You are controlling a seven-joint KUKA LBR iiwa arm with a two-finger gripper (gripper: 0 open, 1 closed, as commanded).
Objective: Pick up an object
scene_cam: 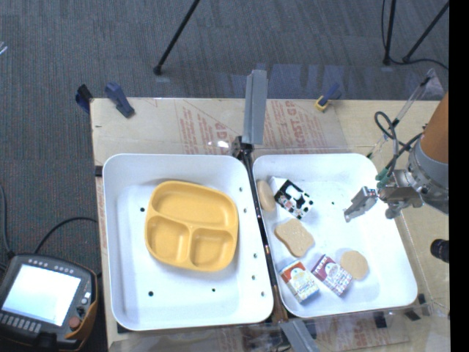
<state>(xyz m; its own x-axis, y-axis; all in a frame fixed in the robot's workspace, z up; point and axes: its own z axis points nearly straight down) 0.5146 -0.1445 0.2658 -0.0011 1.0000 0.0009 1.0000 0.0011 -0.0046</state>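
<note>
The right bin (381,169) holds a black-and-white toy cow (293,198), a slice of toast (294,237), a tan oval piece (265,194) against its left wall, a round biscuit (355,264) and two small cartons (300,281) (332,275) near the front. My gripper (370,202) hovers over the right half of this bin, right of the cow and above the biscuit, and I see nothing in it. In the left bin (121,196) lies a yellow divided plate (192,224).
A grey upright post (255,112) stands at the back between the bins. Cables (388,134) hang by the arm at the right. A handheld control pendant (44,295) sits on the floor at the lower left. Blue clamps (119,97) grip the bench's back edge.
</note>
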